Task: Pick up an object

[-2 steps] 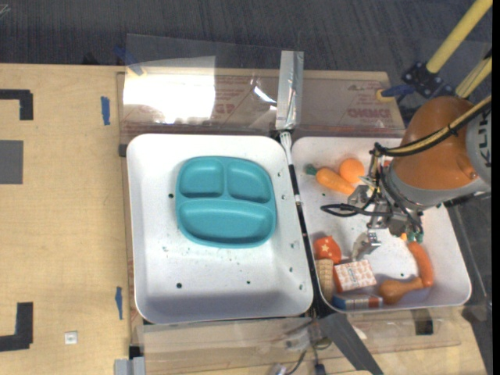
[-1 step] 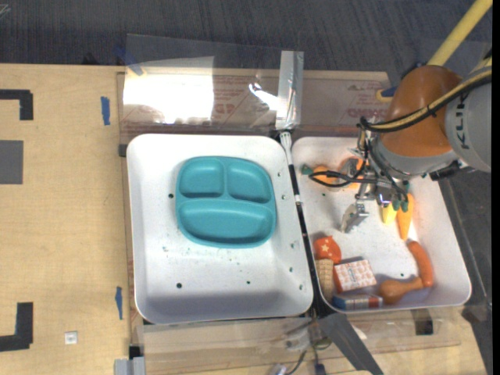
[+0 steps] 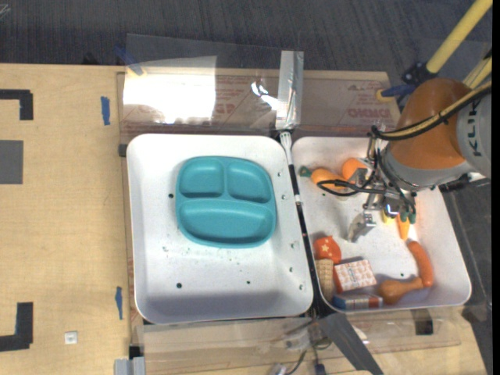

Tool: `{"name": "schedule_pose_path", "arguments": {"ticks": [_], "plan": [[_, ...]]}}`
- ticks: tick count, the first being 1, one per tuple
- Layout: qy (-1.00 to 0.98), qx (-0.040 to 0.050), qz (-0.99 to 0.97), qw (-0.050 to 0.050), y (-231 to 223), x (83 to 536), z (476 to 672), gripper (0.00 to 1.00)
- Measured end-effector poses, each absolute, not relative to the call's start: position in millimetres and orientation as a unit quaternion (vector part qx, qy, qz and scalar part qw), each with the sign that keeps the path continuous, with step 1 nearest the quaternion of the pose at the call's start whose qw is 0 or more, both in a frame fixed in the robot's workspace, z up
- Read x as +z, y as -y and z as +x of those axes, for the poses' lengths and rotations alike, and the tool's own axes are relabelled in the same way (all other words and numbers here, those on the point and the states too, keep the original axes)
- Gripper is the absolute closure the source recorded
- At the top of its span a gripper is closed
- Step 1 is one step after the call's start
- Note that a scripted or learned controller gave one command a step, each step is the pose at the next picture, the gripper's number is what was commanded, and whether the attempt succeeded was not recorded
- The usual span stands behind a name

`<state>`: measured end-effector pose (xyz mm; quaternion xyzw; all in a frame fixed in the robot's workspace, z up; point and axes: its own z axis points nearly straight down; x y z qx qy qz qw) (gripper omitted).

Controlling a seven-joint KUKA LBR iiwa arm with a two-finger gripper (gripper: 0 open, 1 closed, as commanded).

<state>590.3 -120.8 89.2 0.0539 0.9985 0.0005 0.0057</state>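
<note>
My gripper hangs over the right bin, low above its white floor, with my orange-banded wrist over the bin's far right corner. I cannot tell how far my fingers are parted, and I see nothing between them.

Taking my gripper as the landmark, the bin's contents lie all around it. On the far side, toward the divider between the bins, sits an orange toy fruit, with another orange piece next to it, partly hidden by my cables. Just to the right of my gripper is a small carrot. Farther right and nearer the camera lies a long orange sausage shape. On the near side sit a red-orange toy, a patterned box, a tan corn-like piece, a brown piece and a marker-like stick by the near wall.

Well left of my gripper, the left bin holds a teal divided plate, lying flat with three compartments.
</note>
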Motion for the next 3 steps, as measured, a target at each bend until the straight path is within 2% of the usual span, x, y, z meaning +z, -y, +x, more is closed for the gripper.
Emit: {"name": "schedule_pose_path", "arguments": {"ticks": [1, 2, 3], "plan": [[-0.997, 0.0002, 0.079, 0.006, 112.6, 90.0, 513.3, 0.0], [-0.999, -0.0008, -0.052, 0.007, 109.2, 165.7, 596.7, 0.0], [-0.998, -0.0005, -0.063, 0.003, 168.6, 93.1, 596.8, 0.0]]}}
